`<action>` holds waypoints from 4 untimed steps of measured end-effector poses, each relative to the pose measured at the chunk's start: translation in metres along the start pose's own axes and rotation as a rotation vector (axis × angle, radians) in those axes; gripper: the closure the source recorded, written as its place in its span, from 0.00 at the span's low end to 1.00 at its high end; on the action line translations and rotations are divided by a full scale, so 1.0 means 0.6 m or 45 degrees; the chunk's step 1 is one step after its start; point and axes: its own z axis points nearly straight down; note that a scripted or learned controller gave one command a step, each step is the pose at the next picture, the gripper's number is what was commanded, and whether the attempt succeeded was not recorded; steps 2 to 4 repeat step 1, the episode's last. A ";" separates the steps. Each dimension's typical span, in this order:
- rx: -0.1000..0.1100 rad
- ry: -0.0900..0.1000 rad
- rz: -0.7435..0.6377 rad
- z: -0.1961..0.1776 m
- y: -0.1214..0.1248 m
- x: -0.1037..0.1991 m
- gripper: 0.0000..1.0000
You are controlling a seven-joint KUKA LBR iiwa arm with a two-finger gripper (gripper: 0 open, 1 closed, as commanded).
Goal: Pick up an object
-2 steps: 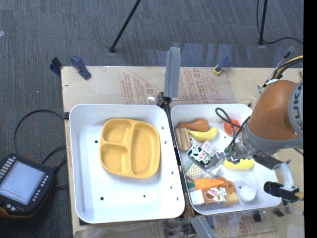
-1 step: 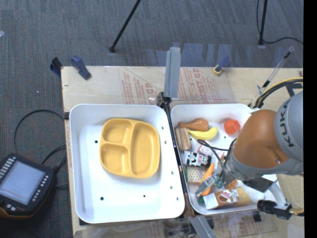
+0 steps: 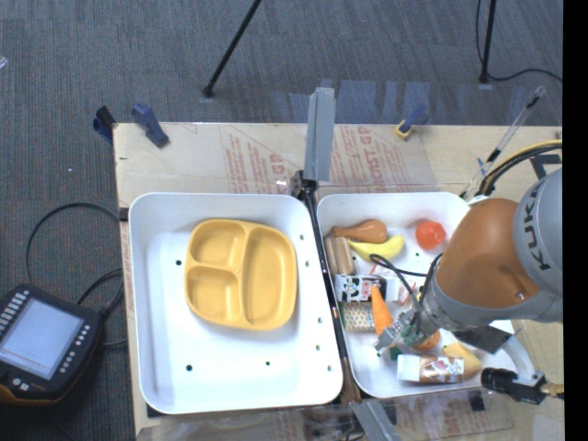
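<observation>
End effector (image 3: pixel 397 335) sits low in the right bin (image 3: pixel 457 202), amid clutter: carrot (image 3: pixel 379 310) just beside it, bottle (image 3: pixel 430 368) near. Can't tell its grip state; arm (image 3: pixel 491 255) hides much. Risk: tight packing means a glancing contact, shoving neighbours or lifting nothing.

A cardboard-topped bench (image 3: pixel 230 154) bears two white bins side by side, left bin (image 3: pixel 156 338) and right bin (image 3: pixel 432 200).

two white bins (image 3: pixel 152 246), one yellow tray (image 3: pixel 242 273)
</observation>
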 end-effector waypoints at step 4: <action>-0.008 -0.007 0.455 -0.155 0.165 0.033 1.00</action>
